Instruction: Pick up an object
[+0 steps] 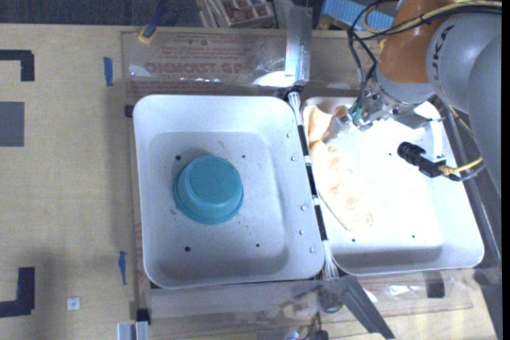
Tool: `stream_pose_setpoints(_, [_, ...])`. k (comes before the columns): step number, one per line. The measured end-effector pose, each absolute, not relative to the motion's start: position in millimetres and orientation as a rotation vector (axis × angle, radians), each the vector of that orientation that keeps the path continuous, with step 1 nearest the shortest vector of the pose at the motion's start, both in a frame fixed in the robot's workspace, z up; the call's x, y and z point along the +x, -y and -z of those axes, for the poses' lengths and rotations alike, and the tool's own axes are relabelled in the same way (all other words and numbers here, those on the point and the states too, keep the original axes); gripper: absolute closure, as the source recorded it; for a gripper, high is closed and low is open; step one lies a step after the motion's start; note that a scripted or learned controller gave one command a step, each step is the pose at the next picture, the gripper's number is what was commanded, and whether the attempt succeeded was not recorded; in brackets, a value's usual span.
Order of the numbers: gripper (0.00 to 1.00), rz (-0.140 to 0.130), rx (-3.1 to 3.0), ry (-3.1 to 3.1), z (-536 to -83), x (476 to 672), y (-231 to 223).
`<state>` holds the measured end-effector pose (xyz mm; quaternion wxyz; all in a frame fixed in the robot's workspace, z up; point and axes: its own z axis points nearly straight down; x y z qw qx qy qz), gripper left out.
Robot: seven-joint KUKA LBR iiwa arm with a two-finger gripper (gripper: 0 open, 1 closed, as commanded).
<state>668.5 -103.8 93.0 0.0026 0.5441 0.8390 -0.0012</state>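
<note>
A teal bowl [209, 188] lies upside down near the middle of the left bin [151, 131]. In the right bin [446, 251], a pale orange, crumpled thing [319, 127] rests against the back left corner, and faint orange marks run down the bin floor from it. My gripper [349, 122] hangs low over that back left corner, right beside the orange thing. The grey arm with its orange band [410, 44] reaches in from the upper right. Whether the gripper touches the orange thing is too small to tell.
A black fitting [412, 152] with a yellow cable hangs over the right bin behind the gripper. A clear plastic sheet [207, 64] lies behind the left bin. Boxes and clutter stand beyond the bench's back edge. The divider between the bins [309, 171] runs close to the gripper.
</note>
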Motion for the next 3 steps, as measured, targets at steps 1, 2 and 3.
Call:
stream_pose_setpoints(1, [0.0, 0.003, 1.707, -2.632, -92.8, 668.5, 103.8])
stream_pose_setpoints(2, [0.0, 0.003, 1.707, -2.632, -92.7, 668.5, 103.8])
stream_pose_setpoints(3, [0.0, 0.003, 1.707, -2.632, -92.6, 668.4, 103.8])
